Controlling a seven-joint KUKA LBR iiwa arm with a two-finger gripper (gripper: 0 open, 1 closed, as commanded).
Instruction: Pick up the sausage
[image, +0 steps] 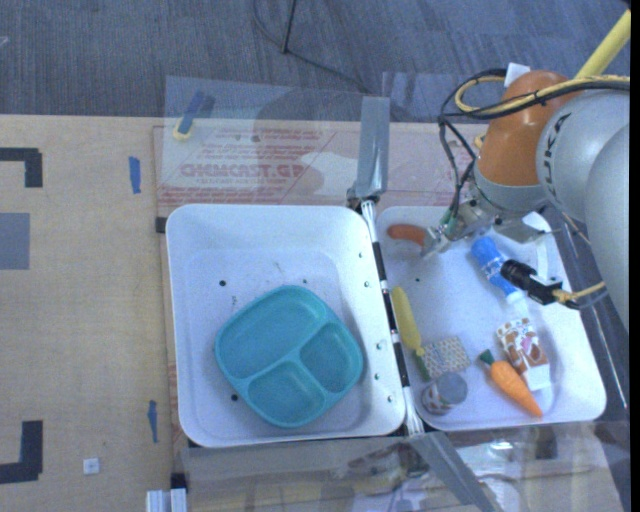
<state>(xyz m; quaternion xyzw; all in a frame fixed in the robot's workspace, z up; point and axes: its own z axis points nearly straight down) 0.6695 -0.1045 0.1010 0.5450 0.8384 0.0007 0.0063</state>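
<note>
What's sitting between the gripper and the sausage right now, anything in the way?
Nothing visible. The sausage lies in the right bin's far left corner, and the gripper hangs just to its right with bare bin floor between them.

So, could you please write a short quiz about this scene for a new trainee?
1. True or false: the sausage lies in the bin that holds the teal plate.
2. Which thing lies nearest the gripper? A) carrot B) sausage C) teal plate
3. Fill in: the corn cob lies along the ___ wall of the right bin.

Key: 1 false; 2 B; 3 left
</note>
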